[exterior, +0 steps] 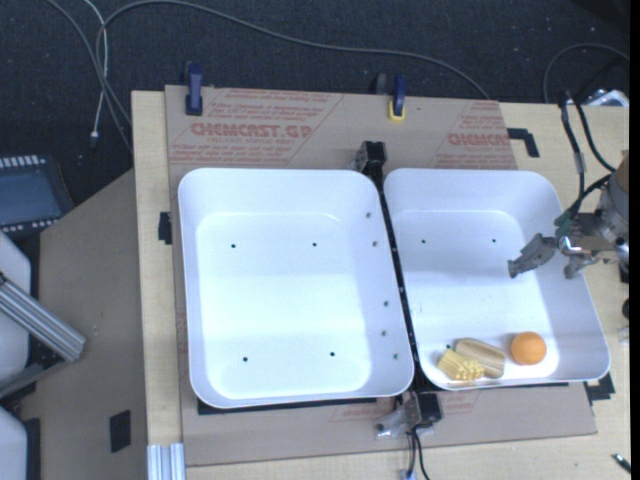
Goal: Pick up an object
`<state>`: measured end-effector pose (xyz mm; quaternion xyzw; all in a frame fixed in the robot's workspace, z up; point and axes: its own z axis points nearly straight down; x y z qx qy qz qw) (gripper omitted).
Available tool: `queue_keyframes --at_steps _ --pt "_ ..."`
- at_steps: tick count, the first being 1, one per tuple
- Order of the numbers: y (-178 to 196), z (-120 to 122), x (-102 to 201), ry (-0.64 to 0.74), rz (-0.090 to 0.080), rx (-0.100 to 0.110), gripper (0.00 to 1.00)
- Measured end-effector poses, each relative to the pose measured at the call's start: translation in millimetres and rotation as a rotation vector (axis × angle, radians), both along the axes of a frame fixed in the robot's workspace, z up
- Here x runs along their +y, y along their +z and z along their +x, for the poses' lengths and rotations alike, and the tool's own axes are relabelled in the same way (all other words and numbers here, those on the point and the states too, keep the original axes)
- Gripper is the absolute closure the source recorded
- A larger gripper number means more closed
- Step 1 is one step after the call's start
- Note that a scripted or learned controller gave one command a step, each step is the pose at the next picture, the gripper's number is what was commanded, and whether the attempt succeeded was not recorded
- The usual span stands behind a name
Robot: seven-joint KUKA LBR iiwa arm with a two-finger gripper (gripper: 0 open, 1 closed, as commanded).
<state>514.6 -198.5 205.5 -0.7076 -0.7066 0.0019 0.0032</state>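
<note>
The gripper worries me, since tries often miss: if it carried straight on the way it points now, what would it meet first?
Probably bare floor of the right white bin: the two-finger gripper points left and slightly down, well above the orange ball. Depth is unclear.

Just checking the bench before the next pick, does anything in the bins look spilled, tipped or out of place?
Nothing stands out. The orange ball, the bread roll and the corn cob sit together in the near corner of the right bin. The gripper hangs above that bin, away from them. The left bin sits level beside it.
</note>
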Motion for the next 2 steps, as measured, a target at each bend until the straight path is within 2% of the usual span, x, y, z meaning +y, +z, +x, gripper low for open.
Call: queue_keyframes --at_steps 1,2 --pt "4 2 0 0.001 -0.002 -0.008 0.0" --pt "-47 7 -7 0.001 -0.001 -0.003 0.0"
